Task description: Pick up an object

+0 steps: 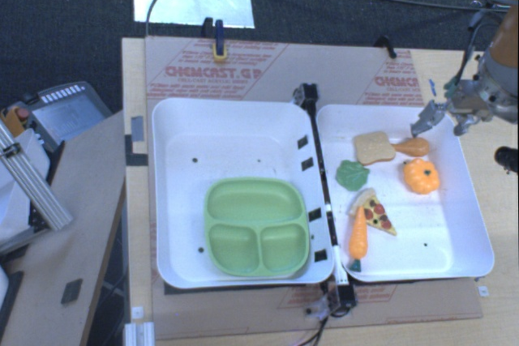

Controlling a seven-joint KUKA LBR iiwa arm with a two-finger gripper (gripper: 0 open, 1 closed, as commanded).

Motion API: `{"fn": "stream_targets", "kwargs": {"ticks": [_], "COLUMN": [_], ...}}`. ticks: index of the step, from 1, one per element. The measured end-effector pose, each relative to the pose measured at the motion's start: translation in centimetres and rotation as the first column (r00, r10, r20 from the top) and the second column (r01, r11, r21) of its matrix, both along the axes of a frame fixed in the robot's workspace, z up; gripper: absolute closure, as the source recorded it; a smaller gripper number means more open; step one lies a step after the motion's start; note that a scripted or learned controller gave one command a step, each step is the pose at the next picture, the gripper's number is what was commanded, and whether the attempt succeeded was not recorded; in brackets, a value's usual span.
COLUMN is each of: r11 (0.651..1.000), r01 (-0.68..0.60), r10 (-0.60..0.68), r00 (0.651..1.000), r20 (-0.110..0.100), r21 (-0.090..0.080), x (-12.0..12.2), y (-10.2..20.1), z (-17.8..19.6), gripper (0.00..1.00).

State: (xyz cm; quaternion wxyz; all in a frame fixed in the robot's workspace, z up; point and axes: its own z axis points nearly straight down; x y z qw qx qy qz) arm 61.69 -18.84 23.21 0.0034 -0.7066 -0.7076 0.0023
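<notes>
The right bin (454,251) holds several toy foods: a toast slice (374,147), a drumstick (412,147), an orange pumpkin (421,176), a green leafy piece (352,174), a pizza slice (375,213) and a carrot (358,235). My gripper (444,123) hangs over the bin's far right corner, up and to the right of the drumstick. It is open, with nothing between its fingers (424,121).
The left bin (174,174) carries a green divided plate (258,227) in its near half. A black clip strip (319,174) runs along the seam between the bins. Cables cross the dark floor behind the bench, and a grey device (69,116) sits at the left.
</notes>
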Motion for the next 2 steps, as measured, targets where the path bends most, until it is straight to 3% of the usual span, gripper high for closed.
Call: {"fn": "stream_targets", "kwargs": {"ticks": [1, 2], "r11": [1.000, 1.000], "r01": [-0.002, -0.005], "r10": [0.002, 0.005], "r00": [1.000, 1.000], "r20": [0.010, 0.006], "r21": [-0.002, -0.001], "x": [0.2, 1.0], "y": [0.0, 0.4], "z": [0.6, -5.2], "gripper": [0.00, 0.00]}}
